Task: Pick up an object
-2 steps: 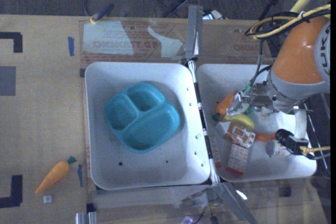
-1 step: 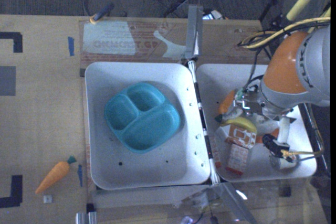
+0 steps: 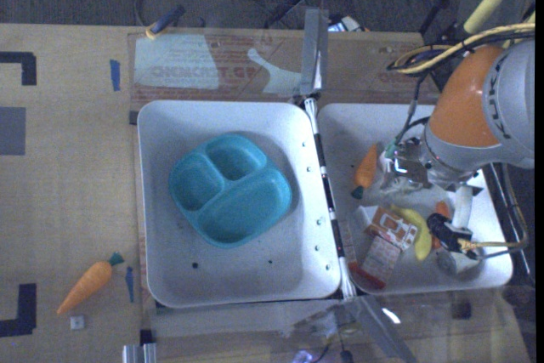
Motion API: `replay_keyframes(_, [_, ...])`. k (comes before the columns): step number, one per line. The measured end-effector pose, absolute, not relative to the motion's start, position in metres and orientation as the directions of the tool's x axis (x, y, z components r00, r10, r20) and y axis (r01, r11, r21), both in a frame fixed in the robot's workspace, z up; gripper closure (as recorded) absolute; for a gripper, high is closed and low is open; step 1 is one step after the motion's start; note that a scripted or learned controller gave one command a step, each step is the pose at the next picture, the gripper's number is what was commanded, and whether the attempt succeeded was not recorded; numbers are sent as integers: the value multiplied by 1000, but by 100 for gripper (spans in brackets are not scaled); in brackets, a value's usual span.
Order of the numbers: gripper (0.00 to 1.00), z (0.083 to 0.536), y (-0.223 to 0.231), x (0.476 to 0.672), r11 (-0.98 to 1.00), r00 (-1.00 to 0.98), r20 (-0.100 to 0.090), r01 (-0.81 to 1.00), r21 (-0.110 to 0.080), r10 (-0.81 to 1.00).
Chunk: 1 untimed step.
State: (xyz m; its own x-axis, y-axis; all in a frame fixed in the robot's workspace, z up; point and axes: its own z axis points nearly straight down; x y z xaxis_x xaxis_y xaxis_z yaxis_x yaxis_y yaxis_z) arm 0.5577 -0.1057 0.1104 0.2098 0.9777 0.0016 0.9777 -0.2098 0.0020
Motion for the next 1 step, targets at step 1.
replay_keyframes(1, [100,221,-37,627,-293,293,0,956,0,956])
